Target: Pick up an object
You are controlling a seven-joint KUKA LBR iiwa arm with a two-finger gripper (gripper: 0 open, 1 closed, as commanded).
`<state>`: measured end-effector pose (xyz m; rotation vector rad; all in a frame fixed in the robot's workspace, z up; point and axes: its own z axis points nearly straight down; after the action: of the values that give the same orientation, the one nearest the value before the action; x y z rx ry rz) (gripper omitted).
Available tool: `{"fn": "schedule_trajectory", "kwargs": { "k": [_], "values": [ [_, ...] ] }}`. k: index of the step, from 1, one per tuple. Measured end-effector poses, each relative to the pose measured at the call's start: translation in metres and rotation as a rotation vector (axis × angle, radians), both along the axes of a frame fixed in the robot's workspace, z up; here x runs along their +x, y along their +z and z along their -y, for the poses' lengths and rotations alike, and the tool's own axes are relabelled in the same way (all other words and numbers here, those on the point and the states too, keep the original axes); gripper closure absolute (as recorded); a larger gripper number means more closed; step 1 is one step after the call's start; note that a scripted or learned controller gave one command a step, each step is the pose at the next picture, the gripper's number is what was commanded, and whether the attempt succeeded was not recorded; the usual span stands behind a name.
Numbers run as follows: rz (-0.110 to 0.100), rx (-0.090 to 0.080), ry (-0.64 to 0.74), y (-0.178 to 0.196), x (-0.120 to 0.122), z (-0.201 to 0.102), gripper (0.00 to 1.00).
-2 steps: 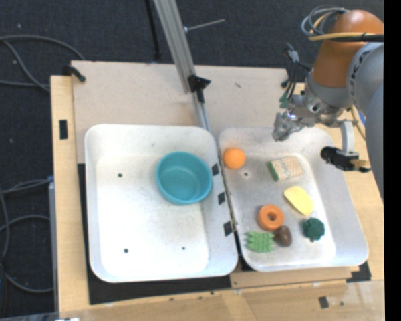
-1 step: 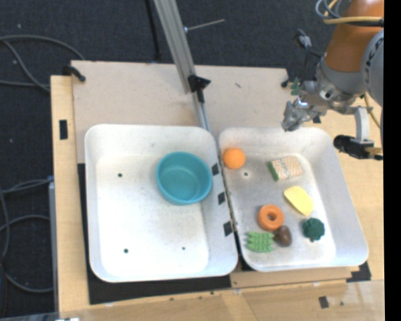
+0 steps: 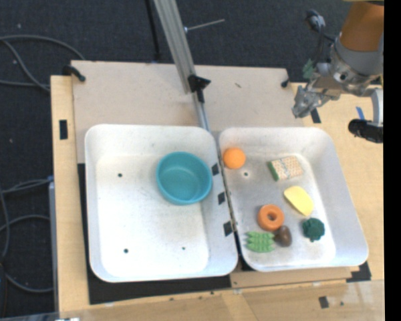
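The right bin holds several small items: an orange ball, a corn-like piece, a yellow piece, an orange ring, a dark brown lump, a green leafy piece and a dark green broccoli piece. In the left bin lies a teal bowl. My gripper hangs above the bench just beyond the right bin's far edge, up and right of the corn-like piece. Nothing is seen between its fingers.
A slanted aluminium post rises from the bench behind the two bins. Cables lie on the dark floor at left. The tan bench top stretches behind the bins.
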<state>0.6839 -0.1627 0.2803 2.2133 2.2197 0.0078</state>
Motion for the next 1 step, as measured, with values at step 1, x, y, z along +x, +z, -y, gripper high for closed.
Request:
{"fn": "schedule_trajectory", "kwargs": {
  "k": [1],
  "values": [
    [-0.007,0.002,0.003,-0.0024,-0.0012,-0.0468,1.00]
  ]
}}
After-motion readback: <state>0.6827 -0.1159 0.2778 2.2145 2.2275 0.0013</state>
